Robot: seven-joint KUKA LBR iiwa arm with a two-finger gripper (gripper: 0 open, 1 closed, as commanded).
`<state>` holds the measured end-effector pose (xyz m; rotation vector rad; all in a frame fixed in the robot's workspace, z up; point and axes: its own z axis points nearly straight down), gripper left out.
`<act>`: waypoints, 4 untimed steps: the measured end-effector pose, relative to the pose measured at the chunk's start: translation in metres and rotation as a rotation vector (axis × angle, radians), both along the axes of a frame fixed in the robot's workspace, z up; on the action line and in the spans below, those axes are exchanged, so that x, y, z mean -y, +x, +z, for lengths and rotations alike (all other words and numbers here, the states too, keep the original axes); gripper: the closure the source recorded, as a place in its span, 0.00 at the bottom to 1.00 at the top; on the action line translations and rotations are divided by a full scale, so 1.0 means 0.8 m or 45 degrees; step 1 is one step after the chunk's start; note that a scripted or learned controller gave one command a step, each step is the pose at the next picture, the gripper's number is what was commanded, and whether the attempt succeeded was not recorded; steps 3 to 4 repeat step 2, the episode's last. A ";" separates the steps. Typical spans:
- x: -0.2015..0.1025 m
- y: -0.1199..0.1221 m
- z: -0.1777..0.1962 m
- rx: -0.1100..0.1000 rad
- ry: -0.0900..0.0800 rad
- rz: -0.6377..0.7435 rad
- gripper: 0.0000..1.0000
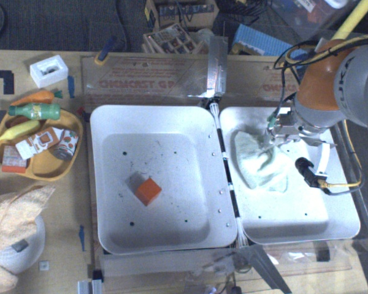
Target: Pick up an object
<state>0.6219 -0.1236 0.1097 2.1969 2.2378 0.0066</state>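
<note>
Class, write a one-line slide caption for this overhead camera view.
Gripper down on a pale cloth in the right bin; orange block in the left bin.

Yellow bowl (49, 170) at the surface's (67, 213) left edge, holding a green bottle (35, 111), a banana (15, 131) and small packets. White box (49, 71) behind it. Beige cloth (15, 222) in front, overlapping a white bowl (21, 250).

1. Arm reaches in from the right; gripper (271, 141) sits low in the right bin (306, 216), on a pale crumpled cloth (257, 161).
2. Orange block (149, 191) lies alone in the left bin (110, 127).
3. Yellow bowl (49, 169) of oddments stands left of both bins.
</note>
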 end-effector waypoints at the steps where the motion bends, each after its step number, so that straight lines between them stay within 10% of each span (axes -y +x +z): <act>1: -0.049 0.026 0.117 -0.007 0.000 0.079 1.00; 4: -0.050 0.027 0.130 -0.002 -0.002 0.081 1.00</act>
